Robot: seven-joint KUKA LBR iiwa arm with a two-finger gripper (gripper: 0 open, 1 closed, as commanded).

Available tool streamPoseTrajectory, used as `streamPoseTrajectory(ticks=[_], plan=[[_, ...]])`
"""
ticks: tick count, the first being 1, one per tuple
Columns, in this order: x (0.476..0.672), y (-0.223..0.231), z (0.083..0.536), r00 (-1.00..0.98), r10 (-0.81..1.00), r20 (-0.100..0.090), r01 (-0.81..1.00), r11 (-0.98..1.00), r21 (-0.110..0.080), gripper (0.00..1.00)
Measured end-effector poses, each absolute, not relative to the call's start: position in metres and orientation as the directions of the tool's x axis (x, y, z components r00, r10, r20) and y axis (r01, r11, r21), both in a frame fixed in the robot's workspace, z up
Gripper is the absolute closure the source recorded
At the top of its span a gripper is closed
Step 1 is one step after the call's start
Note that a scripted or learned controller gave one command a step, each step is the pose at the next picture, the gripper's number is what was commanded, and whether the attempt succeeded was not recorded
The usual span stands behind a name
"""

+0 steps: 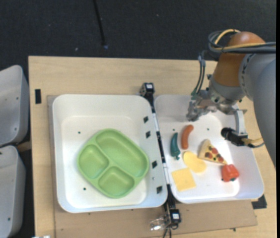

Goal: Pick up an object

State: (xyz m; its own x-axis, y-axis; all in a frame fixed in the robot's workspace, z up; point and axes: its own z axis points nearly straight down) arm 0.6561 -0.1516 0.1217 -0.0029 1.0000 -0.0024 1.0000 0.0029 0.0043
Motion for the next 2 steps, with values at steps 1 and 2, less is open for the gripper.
streamPoseTrajectory(ticks=[1, 2], plan=[[0.654, -0.143, 0.175, -0.003, 1.0, -0.001, 1.0, 0.003, 0.007, 1.0], [0.65, -0.136, 0.232, -0.003, 1.0, -0.002, 1.0, 0.003, 0.007, 1.0]])
